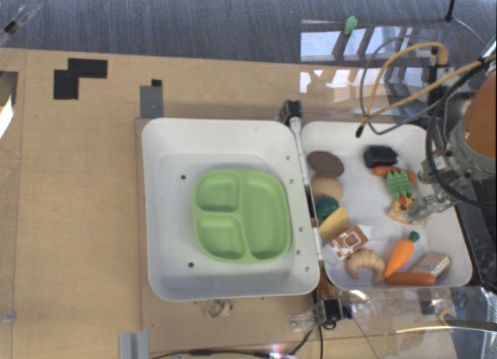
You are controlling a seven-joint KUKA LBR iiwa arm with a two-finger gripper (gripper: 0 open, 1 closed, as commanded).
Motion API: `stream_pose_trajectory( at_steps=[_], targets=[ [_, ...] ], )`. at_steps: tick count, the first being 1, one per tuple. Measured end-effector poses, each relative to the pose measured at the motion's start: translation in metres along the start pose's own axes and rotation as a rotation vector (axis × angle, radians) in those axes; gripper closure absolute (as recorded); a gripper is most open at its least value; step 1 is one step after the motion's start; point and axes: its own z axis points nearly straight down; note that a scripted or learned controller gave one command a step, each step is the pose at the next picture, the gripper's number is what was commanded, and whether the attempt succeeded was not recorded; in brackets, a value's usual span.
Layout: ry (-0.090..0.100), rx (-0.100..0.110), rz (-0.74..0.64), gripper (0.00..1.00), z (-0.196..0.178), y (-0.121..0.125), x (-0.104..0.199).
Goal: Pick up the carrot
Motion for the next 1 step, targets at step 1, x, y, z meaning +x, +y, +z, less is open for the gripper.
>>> stream_pose_trajectory(
  at_steps=[1],
  targets=[
    [-0.003, -0.003, -0.001, 0.0, 0.0014, 0.0004, -0.0015]
  ],
)
